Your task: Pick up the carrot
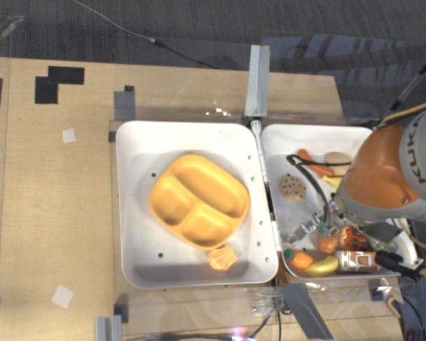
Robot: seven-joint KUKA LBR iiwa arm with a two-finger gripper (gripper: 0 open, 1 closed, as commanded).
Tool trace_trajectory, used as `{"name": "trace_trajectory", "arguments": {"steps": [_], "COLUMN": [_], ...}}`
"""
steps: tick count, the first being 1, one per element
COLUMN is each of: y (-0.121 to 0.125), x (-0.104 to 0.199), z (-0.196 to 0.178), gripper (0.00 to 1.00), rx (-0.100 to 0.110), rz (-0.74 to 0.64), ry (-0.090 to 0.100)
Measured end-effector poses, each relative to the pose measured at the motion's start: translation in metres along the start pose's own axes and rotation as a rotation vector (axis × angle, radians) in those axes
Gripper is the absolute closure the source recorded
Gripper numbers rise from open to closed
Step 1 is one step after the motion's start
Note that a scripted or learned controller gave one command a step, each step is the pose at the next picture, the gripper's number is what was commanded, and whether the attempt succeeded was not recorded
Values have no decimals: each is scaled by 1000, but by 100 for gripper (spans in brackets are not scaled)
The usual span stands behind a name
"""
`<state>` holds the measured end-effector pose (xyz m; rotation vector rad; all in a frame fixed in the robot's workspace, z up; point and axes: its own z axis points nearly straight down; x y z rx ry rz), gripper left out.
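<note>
Camera view: looking down at a slant on two white bins, with the arm (383, 172) reaching in from the right over the right bin (273, 190).
Carrot: lying at the far side of the right bin, a slim orange-red piece (319, 165) pointing left to right, just beside a pale round bun-like item (337, 159).
Gripper: working low among the clutter at the near side of the right bin (325, 226), well apart from the carrot.
Jaws: the wrist and cables are hiding them, so I cannot tell how far open they are or whether anything is sitting between them.
Neighbours: a speckled round cookie (292, 187) is lying left of the gripper; a banana (325, 265), a small orange fruit (302, 260) and a bottle (356, 261) are crowding the near edge.
Left bin: holding a yellow divided plate (199, 199) and a waffle-like piece (222, 258).
Doing it well: by my reading, the arm is needing to lift clear, travel to the far side, line its fingers across the carrot's narrow width, and descend without nudging the bun.
</note>
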<state>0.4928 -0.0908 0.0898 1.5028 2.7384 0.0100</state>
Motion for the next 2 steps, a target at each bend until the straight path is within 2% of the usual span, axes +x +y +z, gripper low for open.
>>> {"name": "trace_trajectory", "arguments": {"steps": [1, 2], "y": [-2, -2], "x": [-2, -4], "z": [0, 0], "gripper": [0, 0], "rx": [1, -1], "rz": [51, -221], "ry": [3, 2]}}
